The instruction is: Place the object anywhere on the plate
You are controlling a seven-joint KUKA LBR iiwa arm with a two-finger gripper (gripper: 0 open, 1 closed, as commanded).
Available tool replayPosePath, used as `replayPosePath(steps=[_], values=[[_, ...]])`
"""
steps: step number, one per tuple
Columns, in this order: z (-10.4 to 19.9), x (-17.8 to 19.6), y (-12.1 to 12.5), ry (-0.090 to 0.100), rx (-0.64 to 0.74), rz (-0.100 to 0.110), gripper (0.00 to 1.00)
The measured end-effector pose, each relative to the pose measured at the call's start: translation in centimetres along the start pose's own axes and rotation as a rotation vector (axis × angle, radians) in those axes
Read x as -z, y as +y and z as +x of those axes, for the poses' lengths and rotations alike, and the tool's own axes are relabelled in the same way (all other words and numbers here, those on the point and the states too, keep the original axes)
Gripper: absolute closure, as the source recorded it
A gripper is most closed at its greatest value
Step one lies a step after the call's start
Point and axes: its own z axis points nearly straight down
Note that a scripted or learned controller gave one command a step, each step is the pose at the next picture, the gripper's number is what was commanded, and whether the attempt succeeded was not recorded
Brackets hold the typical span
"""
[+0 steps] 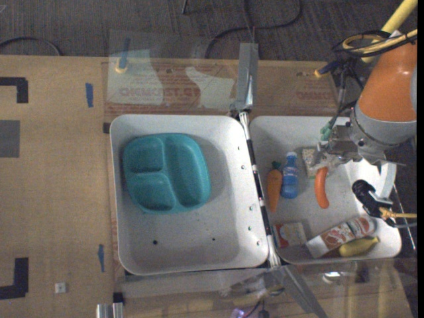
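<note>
A teal plate [165, 171] with three compartments lies in the left bin [199, 244], toward its upper left. My gripper [329, 154] is over the right bin [298, 134], near its upper right. An orange-red sausage [321, 188] stands lengthwise directly below the gripper, its top end touching or just under the gripper's tip. Whether the sausage is held is not visible. A carrot [273, 187] and a blue bottle [289, 175] lie side by side to the left of the sausage.
Along the right bin's front edge lie a small red-and-white packet [291, 233], a red-labelled bottle on its side [341, 234] and a banana [358, 246]. A small pale packet [309, 160] sits beside the gripper. A metal divider [255, 177] separates the bins.
</note>
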Motion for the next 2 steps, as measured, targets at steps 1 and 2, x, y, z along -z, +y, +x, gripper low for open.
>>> replayPosePath(steps=[1, 2], values=[[5.8, -3.0, 2.4, 0.002, 0.209, -0.001, 1.0], [13.4, -2.9, 2.3, 0.001, 0.335, -0.003, 1.0]])
